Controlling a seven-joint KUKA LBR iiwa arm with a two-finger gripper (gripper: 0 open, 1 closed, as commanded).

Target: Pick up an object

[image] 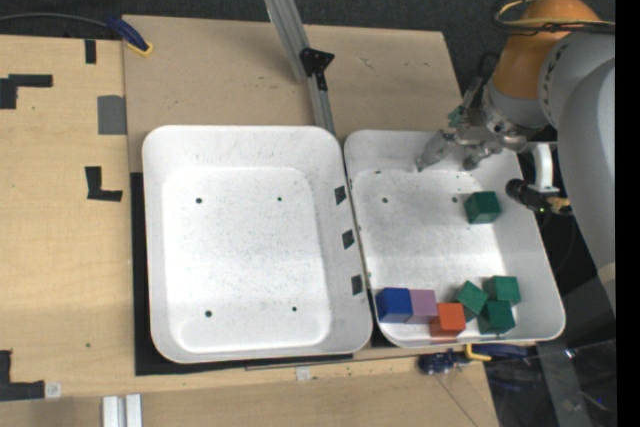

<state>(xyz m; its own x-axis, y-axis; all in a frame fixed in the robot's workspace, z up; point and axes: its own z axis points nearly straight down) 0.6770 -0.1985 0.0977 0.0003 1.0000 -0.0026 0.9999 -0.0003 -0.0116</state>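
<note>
Jaws (447,151) above right bin's (400,335) far rim

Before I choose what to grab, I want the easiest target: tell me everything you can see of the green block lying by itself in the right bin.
The lone green block is a small, dark green cube with a matte look and plain faces. It rests flat on the floor of the right bin, in the far right part, turned slightly askew to the walls. Nothing touches it; the other blocks are clustered along the near wall. The gripper hangs apart from it, toward the far wall.
</note>
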